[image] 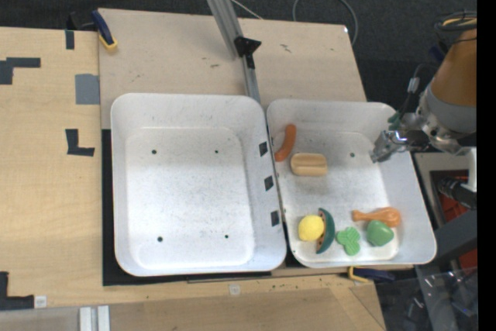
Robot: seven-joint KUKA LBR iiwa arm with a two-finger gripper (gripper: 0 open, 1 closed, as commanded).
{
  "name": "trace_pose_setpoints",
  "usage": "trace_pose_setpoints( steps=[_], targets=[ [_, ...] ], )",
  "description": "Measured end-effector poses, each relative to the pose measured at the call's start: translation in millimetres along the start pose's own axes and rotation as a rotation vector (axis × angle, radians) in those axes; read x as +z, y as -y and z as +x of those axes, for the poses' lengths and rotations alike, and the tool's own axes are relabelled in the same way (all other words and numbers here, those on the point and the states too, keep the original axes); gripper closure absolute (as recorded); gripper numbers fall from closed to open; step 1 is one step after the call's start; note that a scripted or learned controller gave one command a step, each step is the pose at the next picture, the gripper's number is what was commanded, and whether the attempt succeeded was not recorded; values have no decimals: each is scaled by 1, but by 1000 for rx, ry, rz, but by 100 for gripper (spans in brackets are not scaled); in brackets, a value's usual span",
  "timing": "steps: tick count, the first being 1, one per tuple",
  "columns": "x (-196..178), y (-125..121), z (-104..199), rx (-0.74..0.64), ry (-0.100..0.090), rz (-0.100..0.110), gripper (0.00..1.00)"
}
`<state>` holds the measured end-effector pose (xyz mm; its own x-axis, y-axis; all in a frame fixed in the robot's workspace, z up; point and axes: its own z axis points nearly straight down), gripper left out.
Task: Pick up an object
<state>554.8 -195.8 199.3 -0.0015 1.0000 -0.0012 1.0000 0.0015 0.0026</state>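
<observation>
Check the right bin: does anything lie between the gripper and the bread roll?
No. In the camera view, the stretch of bin floor between the gripper and the bread roll is bare white.

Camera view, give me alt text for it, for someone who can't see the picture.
A grey robot arm with an orange band reaches in from the right, its gripper above the right bin, near the bin's right edge. That bin holds a sausage, a bread roll, a lemon and green and orange toy foods; the left bin sits beside it.

Arm (453, 89) reaches in, tool (384, 147) angled downward, nothing between it.
</observation>
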Motion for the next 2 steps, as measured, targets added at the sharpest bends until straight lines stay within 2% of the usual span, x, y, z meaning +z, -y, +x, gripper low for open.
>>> trace_pose_setpoints(
  steps=[1, 2],
  targets=[
    [-57, -10, -4, 0, 1, -3, 100],
    [-64, -11, -3, 0, -1, 3, 100]
  ],
)
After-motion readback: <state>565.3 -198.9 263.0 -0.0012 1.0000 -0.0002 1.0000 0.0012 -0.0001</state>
